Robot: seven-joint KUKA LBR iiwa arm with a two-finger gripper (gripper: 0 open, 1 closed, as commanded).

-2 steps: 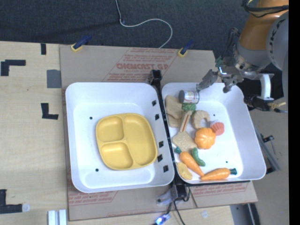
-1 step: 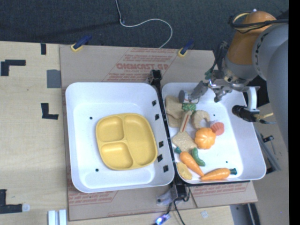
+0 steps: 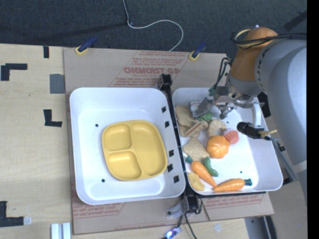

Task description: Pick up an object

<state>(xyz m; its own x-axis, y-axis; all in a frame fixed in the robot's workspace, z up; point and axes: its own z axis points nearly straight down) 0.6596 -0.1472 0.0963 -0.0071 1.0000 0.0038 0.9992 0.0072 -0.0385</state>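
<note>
Toward 11 o'clock in the right bin, the jaws hang low and stand open, their fingers spread to either side of a small green toy. Nothing is clamped between them. The grey arm crosses the rim at 1 o'clock.

Toy food crowds the bin's 9 o'clock wall. A sandwich lies just beside the green toy, and a bread slice touches an orange pumpkin near the centre. A salmon-pink piece sits at the pumpkin's 2 o'clock. One carrot slants toward 6 o'clock, with a dark green pod against it. A second carrot lies along the 6 o'clock rim. Bare white floor runs from 3 to 5 o'clock.

A yellow divided plate sits mid-floor in the left bin, with a bare margin all round, widest at 12 o'clock.

Both bins rest on a cardboard sheet on the wooden surface. Red print at the sheet's 12 o'clock edge seems to read "CHEMCAST GP".
</note>
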